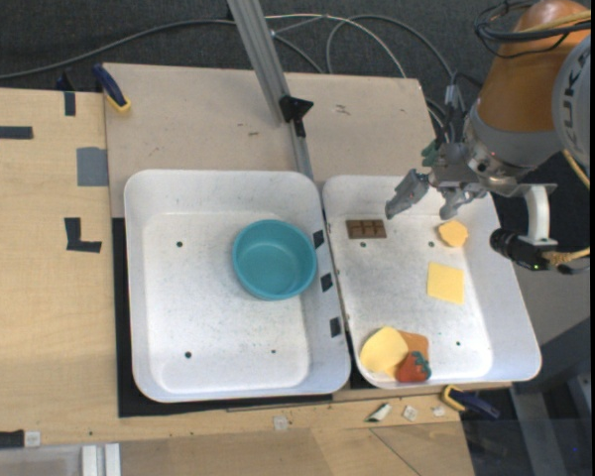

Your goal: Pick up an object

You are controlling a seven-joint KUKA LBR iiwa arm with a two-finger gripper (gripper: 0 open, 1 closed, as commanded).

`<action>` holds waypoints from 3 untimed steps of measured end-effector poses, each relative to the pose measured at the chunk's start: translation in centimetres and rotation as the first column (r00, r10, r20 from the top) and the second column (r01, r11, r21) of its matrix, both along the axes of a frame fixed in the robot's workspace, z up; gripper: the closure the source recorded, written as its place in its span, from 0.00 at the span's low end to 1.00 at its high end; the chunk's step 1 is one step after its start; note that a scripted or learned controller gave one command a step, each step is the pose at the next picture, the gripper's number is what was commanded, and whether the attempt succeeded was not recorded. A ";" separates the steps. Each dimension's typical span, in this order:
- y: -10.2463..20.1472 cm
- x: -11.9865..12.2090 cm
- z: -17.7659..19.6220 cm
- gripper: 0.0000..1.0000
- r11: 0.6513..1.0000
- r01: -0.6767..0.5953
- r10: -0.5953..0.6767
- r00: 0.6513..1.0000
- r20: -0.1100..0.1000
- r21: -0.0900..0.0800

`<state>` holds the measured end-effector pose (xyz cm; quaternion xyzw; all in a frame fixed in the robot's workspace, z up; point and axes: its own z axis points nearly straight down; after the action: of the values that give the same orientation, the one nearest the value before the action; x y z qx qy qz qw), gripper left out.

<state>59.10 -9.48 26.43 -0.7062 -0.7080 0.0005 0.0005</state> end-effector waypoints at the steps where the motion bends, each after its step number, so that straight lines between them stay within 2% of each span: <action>1: 0.0 0.0 0.0 0.00 1.000 0.000 0.000 1.000 0.000 0.000; 3: 0.3 0.3 -12.7 0.00 1.000 0.000 0.000 1.000 -0.007 0.000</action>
<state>59.41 -9.22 13.68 -0.7064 -0.7078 0.0028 0.0030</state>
